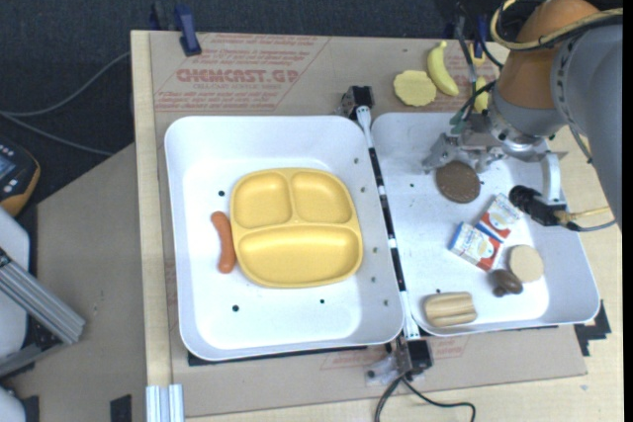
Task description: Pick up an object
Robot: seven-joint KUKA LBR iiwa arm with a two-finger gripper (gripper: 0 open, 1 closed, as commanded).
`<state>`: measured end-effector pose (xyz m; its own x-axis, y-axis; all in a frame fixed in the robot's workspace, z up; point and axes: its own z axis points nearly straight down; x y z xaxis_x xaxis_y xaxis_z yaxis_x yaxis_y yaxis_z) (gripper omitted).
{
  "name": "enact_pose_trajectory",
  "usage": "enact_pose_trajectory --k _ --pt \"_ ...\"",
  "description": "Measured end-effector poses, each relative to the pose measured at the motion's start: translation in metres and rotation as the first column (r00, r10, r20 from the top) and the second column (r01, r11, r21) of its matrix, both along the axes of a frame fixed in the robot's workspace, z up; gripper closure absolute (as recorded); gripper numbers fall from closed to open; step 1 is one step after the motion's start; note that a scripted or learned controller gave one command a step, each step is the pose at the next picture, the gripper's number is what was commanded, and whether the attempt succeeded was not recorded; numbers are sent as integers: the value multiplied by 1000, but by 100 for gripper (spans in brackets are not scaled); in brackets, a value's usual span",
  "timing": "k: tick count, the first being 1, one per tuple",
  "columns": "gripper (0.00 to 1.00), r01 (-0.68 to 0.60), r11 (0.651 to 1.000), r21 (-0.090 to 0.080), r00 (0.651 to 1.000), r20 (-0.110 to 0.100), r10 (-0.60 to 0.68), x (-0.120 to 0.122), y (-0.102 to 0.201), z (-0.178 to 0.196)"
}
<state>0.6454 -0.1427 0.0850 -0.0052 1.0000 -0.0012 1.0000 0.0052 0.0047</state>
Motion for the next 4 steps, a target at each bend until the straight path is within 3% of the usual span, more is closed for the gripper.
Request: enact_pose_trajectory --k 1,2,3,4 --pt "0 8 1000 4 1000 -3 -8 22 -63 1" --pt "0 4 1000 4 1000 -9 -4 -28 -14 4" --pt "100 5 1000 -1 1000 1 -5 -25 -17 16" --pt "0 6 1000 -1 1000 -1 -6 -26 -17 15"
